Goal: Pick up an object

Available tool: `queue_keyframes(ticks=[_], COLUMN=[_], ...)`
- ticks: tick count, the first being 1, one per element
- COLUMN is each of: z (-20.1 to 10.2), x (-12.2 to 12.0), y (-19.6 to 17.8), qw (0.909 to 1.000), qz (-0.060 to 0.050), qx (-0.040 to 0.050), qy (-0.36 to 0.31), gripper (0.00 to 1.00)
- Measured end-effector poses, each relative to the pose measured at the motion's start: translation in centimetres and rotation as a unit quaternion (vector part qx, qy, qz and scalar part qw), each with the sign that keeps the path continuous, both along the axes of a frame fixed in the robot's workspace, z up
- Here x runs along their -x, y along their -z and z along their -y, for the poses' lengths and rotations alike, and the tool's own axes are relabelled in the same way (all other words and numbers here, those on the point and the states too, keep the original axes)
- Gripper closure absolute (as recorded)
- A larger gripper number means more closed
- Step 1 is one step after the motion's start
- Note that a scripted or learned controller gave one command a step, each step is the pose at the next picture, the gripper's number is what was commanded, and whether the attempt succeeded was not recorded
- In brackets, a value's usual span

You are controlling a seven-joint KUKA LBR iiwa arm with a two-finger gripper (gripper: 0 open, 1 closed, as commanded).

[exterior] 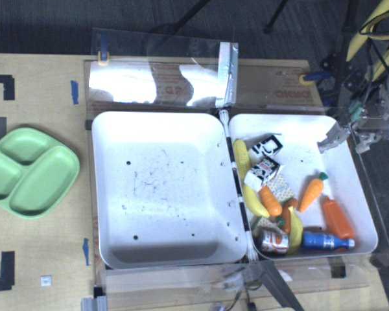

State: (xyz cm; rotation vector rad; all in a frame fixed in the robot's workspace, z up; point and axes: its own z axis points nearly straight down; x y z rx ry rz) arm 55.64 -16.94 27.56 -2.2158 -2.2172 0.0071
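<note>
Jaws [332,139] over right bin's [366,203] rim — carrot [311,194] near, below-left

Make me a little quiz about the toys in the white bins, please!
1. True or false: the toy carrot lies in the right bin.
2. What lies nearest the right bin's front edge? A) blue bottle B) green divided plate C) corn cob
3. Fill in: the orange bottle lies just ____ the blue bottle, toward the back.

Key: 1 true; 2 A; 3 behind.
</note>
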Motion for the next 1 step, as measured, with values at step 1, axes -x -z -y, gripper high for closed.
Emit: queue_keyframes(ticks=[1], z=[5.48], x=[-0.31], y=[11.6], qw=[0.999], qz=[0.001], qx=[-0.0005], qy=[-0.044], gripper=[0.0])
